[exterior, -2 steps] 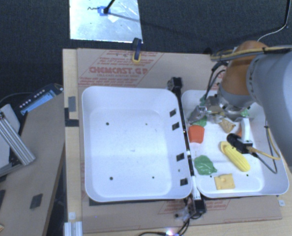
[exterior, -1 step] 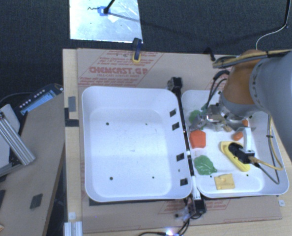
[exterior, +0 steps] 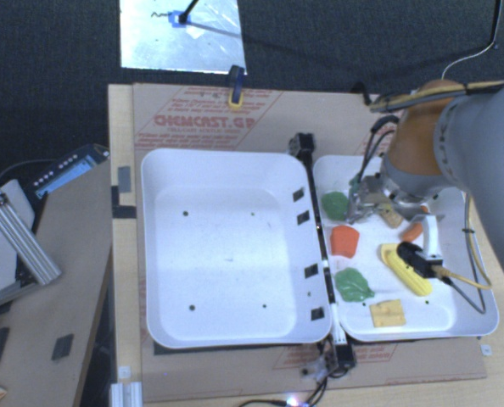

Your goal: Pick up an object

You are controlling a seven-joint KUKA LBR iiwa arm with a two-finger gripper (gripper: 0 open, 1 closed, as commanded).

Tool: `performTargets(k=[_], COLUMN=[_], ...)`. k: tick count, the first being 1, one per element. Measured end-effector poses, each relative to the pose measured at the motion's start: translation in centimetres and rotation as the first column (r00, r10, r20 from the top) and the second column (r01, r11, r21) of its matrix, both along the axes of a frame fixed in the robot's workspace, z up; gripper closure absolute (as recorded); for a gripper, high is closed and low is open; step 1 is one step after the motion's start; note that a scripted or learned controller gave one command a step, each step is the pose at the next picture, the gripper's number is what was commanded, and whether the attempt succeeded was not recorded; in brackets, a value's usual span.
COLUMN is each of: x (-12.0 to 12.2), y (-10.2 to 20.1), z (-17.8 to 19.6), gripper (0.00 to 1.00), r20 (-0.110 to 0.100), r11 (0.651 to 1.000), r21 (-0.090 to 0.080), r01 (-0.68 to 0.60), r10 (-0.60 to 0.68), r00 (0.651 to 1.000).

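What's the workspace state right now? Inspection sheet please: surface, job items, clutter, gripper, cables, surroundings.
Surface: two shallow white bins side by side on a cardboard sheet; left bin, right bin.
Job's things: all in the right bin: green piece, orange-red block, second green piece, yellow object, tan-yellow block, small orange piece.
Clutter: yellow clip on the cardboard's far edge.
Gripper: gripper low over the right bin's far end, beside the upper green piece; finger state unreadable.
Cables: yellow cable across the right bin; thin white cable above the arm.
Surroundings: dark carpet, shiny metal plate, aluminium rail at left.
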State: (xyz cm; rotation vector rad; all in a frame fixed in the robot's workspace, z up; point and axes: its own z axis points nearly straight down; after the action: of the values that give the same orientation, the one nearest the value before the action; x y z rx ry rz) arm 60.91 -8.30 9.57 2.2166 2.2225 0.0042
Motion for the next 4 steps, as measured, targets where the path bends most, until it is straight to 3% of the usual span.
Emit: performTargets(k=[1, 2, 3, 4], x=[4.5, 6.1, 1.3, -7.0], y=[11.0, 19.6, 28.4, 32.1], z=[15.9, 25.1, 35.3, 44.6], gripper=[1.00, 1.00, 1.00, 1.00], r20=[0.020, 0.012, 0.008, 0.004], r11=[1.000, 1.000, 1.000, 1.000], r21=[0.005, 0.004, 0.008, 0.007], r01=[-0.015, -0.011, -0.013, -0.010], r10=[0.014, 0.011, 0.013, 0.010], r00=[1.000, 1.000, 1.000, 1.000])
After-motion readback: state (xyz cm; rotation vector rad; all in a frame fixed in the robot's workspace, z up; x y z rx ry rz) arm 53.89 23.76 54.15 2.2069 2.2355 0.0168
